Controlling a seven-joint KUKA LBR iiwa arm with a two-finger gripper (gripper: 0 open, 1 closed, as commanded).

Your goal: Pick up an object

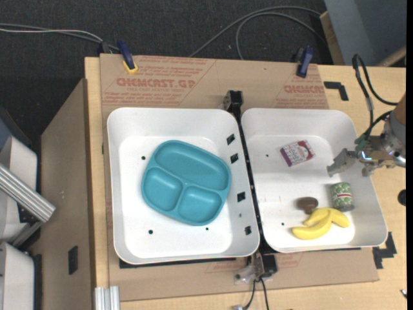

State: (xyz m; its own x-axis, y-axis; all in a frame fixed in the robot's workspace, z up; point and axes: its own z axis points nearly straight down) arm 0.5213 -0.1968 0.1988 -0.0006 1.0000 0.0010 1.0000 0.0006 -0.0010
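Observation:
My gripper (pixel 353 165) hangs over the right edge of the right bin (pixel 271 124), open, with nothing between its fingers. Just below it a small green can (pixel 342 196) stands upright. A yellow banana (pixel 321 224) lies near the bin's front wall, with a small brown object (pixel 308 204) touching its upper side. A pink and white packet (pixel 297 152) lies further back, to the gripper's left.
A teal divided plate (pixel 186 181) lies in the left bin (pixel 122 173). A black divider with clips (pixel 244 173) runs between the two bins. Cables (pixel 371 92) hang by the arm at the right. Clamps hold the cardboard (pixel 161 76) at the back.

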